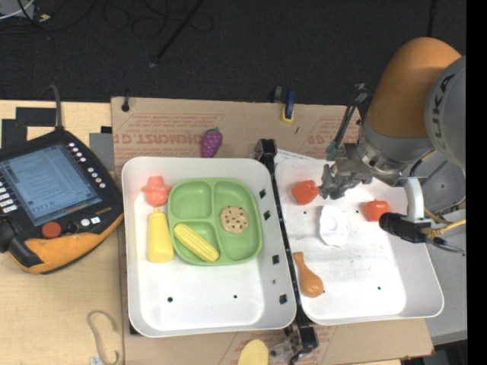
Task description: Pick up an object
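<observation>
My gripper (332,184) hangs over the back part of the right bin (415,299). A red tomato-like piece (303,192) lies just to its left. A white object (332,226) rests just in front of it on the bin floor. To the right lies an orange-red piece (375,210), and a brown drumstick (308,274) sits near the bin's front left. I see nothing held by the gripper.
The left bin (198,303) holds a green divided plate (199,204) with a corn cob (195,242) and a cookie (233,219), plus a yellow bottle (158,236) and a pink piece (155,191). A tablet pendant (49,196) lies far left. A purple grape bunch (211,141) sits behind the bins.
</observation>
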Robot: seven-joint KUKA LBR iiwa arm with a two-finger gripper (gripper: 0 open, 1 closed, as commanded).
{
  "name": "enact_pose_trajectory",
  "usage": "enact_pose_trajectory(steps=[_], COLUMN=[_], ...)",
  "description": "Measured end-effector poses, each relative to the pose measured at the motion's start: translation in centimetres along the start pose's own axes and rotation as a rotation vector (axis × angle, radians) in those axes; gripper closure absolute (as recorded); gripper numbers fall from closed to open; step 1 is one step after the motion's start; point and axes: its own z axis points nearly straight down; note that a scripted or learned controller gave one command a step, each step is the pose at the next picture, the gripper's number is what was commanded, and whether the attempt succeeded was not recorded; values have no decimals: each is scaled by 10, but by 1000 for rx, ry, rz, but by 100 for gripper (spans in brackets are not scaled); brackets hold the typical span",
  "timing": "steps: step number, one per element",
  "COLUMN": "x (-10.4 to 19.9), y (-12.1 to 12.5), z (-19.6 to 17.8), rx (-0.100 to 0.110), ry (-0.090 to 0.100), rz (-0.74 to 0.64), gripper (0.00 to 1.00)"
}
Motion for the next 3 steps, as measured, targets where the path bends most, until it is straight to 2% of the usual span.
enact_pose_trajectory(steps=[2,3], x=[95,79], y=[20,19], z=[20,7], rx=[1,-1], ry=[0,-2], rz=[1,4], gripper=[100,100])
